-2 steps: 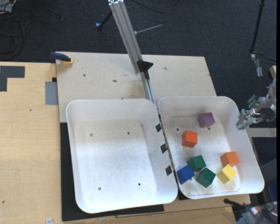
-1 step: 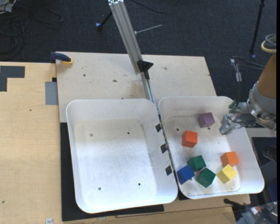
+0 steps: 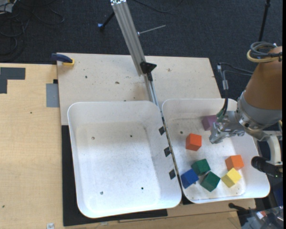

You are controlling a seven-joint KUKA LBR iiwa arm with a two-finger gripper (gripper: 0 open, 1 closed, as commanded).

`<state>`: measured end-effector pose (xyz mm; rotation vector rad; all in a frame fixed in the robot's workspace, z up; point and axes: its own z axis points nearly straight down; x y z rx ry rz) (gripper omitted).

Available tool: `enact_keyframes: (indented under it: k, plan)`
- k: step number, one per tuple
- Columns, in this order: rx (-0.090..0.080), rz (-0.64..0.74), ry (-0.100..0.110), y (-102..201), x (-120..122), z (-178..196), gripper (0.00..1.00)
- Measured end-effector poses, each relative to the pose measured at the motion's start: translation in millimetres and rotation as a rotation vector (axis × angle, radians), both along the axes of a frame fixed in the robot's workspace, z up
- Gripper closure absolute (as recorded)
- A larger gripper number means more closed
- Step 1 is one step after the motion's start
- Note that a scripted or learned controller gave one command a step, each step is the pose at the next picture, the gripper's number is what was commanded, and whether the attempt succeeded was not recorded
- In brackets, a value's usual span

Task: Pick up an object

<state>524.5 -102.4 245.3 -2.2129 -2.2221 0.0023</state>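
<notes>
The arm reaches in over the right-hand bin (image 3: 257, 187), and its jaws (image 3: 220, 133) hang low near that bin's far edge, just beside a purple block (image 3: 209, 122) tucked toward the far wall. I cannot tell from here how wide the jaws stand, nor whether anything sits between them; nothing plainly does. An orange-red cube (image 3: 193, 141) lies close by, toward the divider between the two bins. The rest cluster near the bin's front edge: a blue cube (image 3: 189, 177), two green cubes (image 3: 200, 166) (image 3: 210, 181) touching or nearly so, a yellow cube (image 3: 231, 177) and an orange cube (image 3: 234, 162). The left bin (image 3: 86, 123) sits alongside on the surface. The risk I see is a close between two targets: the jaws sit off to the side of the purple block, so a pinch could clip its corner and shove it against the wall rather than trap it. Going for the front cluster instead invites a neighbour jamming in the gap
</notes>
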Motion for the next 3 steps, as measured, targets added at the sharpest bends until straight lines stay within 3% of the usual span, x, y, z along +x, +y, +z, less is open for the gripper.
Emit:
enact_keyframes:
  k: [2,3]
  plan:
    - [0.000,0.000,0.001,110,-5,-25,1.00]
    - [-0.001,0.001,-0.003,170,-11,-16,1.00]
